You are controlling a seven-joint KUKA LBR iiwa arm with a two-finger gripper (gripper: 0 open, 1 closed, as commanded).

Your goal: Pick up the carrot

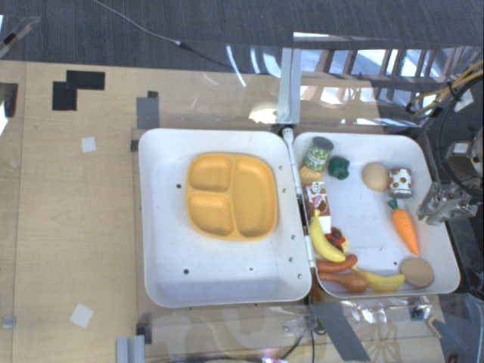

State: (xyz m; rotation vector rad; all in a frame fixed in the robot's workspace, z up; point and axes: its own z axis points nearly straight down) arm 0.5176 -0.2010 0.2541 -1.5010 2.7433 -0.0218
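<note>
Lying just left of the gripper (pixel 446 205), the carrot (pixel 406 231) points its green top up-left; the gripper's opening cannot be told.

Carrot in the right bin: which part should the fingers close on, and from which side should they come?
Probably the thick upper half of the carrot, just below its green top, from above with fingers across its width. It lies flat, tapering toward the potato, with bare floor either side.
</note>
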